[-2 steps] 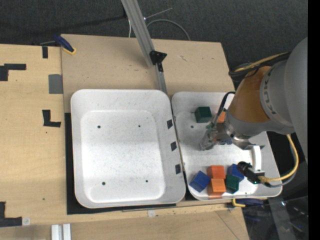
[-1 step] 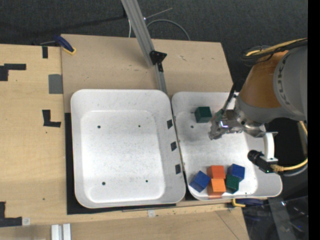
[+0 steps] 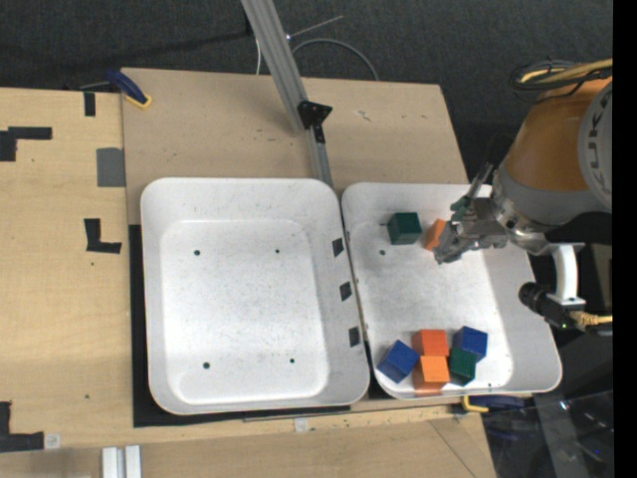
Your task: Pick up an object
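I'm at the approach/grasp step, nothing lifted yet as far as I can judge. My gripper (image 3: 450, 247) is low over the far part of the right bin (image 3: 518, 312), arm coming in from the right. An orange block (image 3: 435, 233) sits right at the jaws' left side, touching or nearly so. Can't tell from this slant whether it's between the jaws or just beside them, and can't tell if the jaws are wide or closed; the wrist hides them.

A dark green block (image 3: 403, 227) lies just left of the orange one, close but apart.

Other candidates are clustered at the near edge of the same bin: blue block (image 3: 397, 359), two orange blocks (image 3: 432, 355) stacked near-to-far, a green one (image 3: 462, 366) and a second blue (image 3: 472, 342), all packed touching. Well apart from the jaws.

Left bin (image 3: 239, 297) has no blocks that I can see.

Next move, my call: confirm the orange block is centred in the jaws, close, then lift straight up. Risk: nudging it into the green block instead of gripping.
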